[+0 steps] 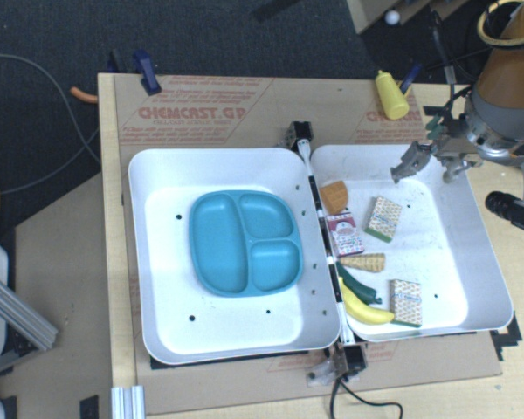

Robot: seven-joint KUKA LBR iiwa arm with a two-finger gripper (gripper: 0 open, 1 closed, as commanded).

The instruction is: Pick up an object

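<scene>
Left bin [157,321] – a blue divided plate [244,241] sits at its middle, white floor bare on all sides of it. Right bin [472,260] – things crowd its left wall: brown bread piece [334,196], small red carton [342,231], cone [363,262], banana [365,310], two patterned packets [384,218] [406,299]. Right half of the floor lies bare. Gripper [428,160] hangs over the bin's far right corner, fingers spread, nothing between them.

We are observing, lying in the right bin [472,260]: a banana [367,310], a cone [363,262], bread [334,196], a green pepper [360,284], and three small cartons [384,218] lying flat.
</scene>
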